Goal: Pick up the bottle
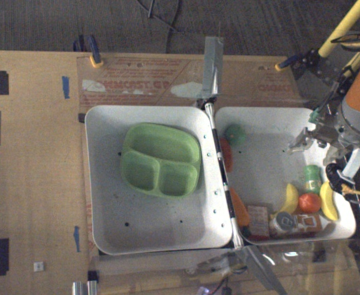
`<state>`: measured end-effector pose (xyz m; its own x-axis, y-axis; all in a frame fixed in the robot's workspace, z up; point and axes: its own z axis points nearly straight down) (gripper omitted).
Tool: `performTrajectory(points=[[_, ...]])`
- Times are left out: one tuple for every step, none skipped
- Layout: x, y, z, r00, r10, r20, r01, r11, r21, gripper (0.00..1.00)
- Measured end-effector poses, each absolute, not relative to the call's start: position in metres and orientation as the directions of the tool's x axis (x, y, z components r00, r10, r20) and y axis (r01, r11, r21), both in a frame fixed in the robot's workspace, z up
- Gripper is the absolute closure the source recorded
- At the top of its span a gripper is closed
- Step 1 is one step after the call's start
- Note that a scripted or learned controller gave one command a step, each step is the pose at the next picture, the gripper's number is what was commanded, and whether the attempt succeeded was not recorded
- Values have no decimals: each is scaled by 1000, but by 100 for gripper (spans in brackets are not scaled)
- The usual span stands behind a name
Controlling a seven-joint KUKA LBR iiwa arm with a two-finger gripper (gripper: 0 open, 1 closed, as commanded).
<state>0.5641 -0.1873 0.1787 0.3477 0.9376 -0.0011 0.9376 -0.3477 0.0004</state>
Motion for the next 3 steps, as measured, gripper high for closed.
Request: performTrajectory(points=[[542, -201, 95, 307, 952, 0, 952, -307, 1, 0], [543, -201, 104, 307, 952, -1, 952, -307, 3, 100], [523, -148, 172, 659, 752, -1, 752, -659, -1, 100]])
